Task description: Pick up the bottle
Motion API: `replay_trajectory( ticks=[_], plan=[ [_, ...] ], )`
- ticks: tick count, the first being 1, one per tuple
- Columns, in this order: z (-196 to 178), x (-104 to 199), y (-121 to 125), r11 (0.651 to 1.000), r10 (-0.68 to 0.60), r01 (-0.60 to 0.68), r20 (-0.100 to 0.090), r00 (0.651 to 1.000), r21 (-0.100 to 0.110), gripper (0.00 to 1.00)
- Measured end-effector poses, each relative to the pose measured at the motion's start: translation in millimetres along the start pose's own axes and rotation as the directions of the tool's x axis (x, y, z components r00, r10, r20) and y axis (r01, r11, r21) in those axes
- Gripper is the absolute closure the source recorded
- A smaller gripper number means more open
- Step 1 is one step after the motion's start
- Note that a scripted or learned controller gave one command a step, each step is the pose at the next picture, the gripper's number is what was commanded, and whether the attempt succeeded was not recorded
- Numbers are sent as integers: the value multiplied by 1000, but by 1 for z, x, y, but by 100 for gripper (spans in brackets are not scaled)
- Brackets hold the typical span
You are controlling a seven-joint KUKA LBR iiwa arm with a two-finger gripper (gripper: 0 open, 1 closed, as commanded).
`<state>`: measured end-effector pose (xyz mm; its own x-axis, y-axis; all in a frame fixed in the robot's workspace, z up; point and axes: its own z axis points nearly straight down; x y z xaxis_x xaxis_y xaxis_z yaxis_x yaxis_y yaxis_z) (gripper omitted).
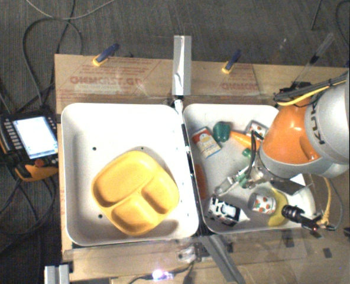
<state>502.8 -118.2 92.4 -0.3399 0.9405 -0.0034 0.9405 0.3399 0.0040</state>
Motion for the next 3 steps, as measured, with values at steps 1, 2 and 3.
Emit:
replay_trajectory(
  ticks=[1,2,3],
  plan=[
    [-39,-71,22,971,238,-238,0,971,7,0],
    [-3,-104,19,946,325,-325,-3,946,6,0],
    [0,-114,33,985,170,-170,-7,985,-5,0]
  ],
)
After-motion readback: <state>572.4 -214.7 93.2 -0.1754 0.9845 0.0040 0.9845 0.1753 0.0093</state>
